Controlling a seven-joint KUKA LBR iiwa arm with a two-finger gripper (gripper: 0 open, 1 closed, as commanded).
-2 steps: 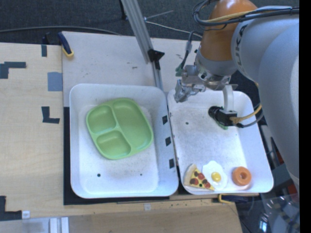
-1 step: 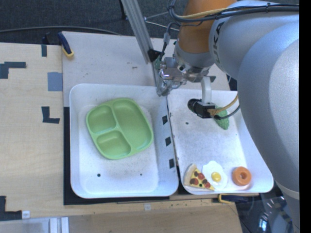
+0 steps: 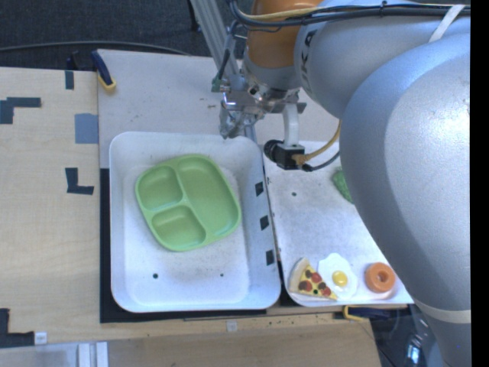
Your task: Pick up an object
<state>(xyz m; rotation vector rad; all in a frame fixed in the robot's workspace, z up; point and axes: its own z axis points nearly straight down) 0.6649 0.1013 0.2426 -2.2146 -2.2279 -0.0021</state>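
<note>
A green divided plate [image 3: 187, 201] lies flat in the left white bin [image 3: 130, 281], towards its upper left. My gripper [image 3: 238, 128] hangs over the far rim of that bin, just beyond the plate's upper right edge and apart from it. In the right bin [image 3: 302, 212], a toy pizza slice [image 3: 312, 279], a fried egg [image 3: 336, 274] and an orange donut [image 3: 380, 277] lie along the near edge. A green item [image 3: 341, 183] peeks out from under the arm; most of it is hidden.
The big grey arm covers most of the right bin's right side. A black cable connector [image 3: 284, 154] hangs below the wrist over the divide between the bins. A metal rail [image 3: 208, 14] slants behind the gripper. A yellow-blue tool [image 3: 103, 71] lies at the far left.
</note>
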